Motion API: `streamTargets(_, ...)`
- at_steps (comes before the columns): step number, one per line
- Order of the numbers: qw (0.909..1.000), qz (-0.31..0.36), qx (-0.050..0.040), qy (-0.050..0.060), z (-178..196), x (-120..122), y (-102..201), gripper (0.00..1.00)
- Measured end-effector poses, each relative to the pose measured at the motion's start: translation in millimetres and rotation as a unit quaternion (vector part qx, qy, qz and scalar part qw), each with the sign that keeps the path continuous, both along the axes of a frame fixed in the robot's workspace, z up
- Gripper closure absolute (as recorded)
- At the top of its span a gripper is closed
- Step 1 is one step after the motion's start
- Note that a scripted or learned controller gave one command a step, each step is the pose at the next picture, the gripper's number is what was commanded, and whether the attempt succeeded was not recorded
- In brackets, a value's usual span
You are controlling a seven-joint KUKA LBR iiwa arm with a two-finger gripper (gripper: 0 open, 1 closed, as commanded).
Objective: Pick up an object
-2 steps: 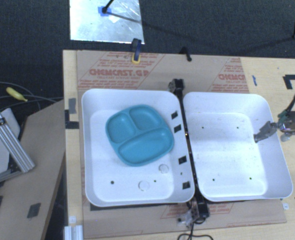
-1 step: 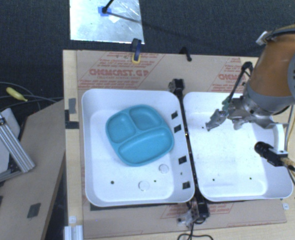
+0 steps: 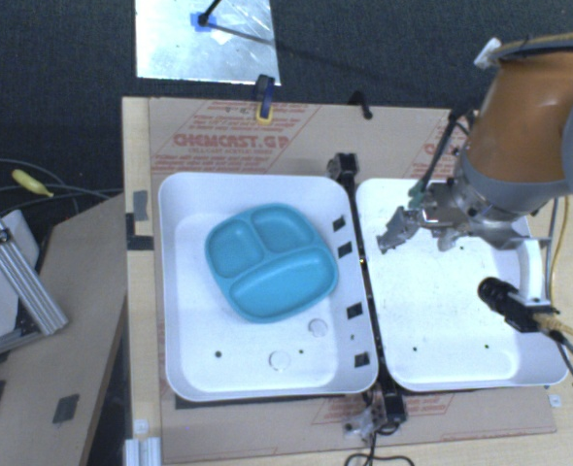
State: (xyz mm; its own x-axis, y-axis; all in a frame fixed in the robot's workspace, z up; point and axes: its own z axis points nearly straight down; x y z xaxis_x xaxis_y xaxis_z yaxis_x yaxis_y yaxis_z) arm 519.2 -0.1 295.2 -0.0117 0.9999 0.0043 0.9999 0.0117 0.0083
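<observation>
Above the right bin, my fingers hang over its upper left part, near the wall shared with the left bin; from this slanted view I cannot tell whether they are open or closed, and I see nothing between them. The blue divided plate lies flat in the left bin, well apart from me, towards the bin's upper middle and turned a little askew. It is a smooth, matt, sky-blue tray with rounded corners and a raised rim, split by low ridges into two small compartments on the far side and one broad one on the near side. Just below its right corner lie two small pale discs, almost the colour of the bin floor. Both bins are shallow, white and glossy with rounded corners, and small black clips line the wall between them. Under the bins a sheet of brown cardboard with red print covers the bench
</observation>
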Motion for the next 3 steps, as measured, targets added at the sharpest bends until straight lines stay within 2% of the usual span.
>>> streamTargets(1,1.0,-0.002,-0.0016,0.001,7.2,0.5,-4.5,1.0)
streamTargets(2,1.0,-0.002,-0.0009,0.0,67.6,-32.4,33.7,1.0)
streamTargets(3,1.0,-0.002,-0.001,0.002,93.2,-32.3,73.0,1.0)
